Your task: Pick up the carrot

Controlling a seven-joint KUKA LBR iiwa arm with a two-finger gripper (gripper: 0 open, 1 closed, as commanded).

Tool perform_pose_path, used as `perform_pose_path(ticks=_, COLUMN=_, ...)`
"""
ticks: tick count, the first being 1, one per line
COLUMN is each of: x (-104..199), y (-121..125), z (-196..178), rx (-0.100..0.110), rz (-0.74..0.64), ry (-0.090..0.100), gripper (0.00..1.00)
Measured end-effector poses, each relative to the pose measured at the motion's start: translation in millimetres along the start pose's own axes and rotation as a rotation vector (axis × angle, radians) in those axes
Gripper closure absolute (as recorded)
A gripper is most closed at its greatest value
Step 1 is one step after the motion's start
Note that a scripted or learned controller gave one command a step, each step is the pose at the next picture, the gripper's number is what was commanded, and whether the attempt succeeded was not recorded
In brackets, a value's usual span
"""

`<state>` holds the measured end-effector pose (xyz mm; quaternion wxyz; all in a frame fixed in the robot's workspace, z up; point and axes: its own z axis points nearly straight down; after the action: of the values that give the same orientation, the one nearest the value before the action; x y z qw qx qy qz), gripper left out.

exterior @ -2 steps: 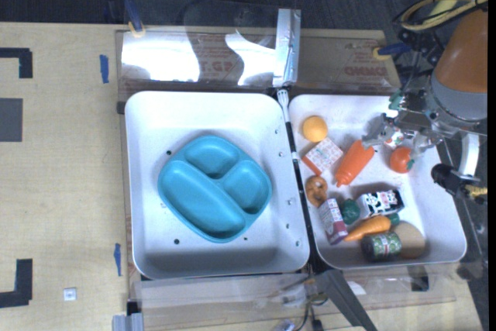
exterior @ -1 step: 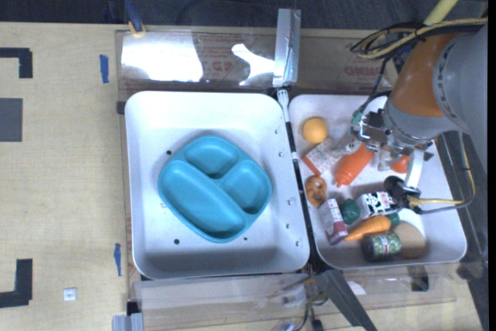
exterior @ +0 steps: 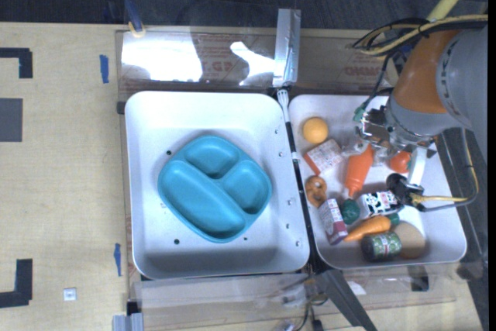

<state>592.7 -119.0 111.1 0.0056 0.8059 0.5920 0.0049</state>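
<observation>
You're looking at a blue tray (exterior: 215,186) sitting in the left bin (exterior: 147,244). In the right bin (exterior: 453,240), the carrot (exterior: 357,173) is lying amid clutter, w/ the gripper (exterior: 380,145) hovering just beside its top, prob. lining up; can't tell its grip state.

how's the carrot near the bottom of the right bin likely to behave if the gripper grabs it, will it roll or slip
The carrot looks like smooth toy plastic, so probably stiff, light and somewhat slippery. Its rounded, tapered body may roll or squirt out of a pinch near the tip. It lies crowded against a green can and a small bottle, so those will likely shift when it is pushed.
</observation>
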Motion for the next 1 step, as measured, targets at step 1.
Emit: perform_pose_path(ticks=1, x=0.2, y=-0.4, z=0.7, rx=0.001, rz=0.000, ry=0.000, gripper=0.00)
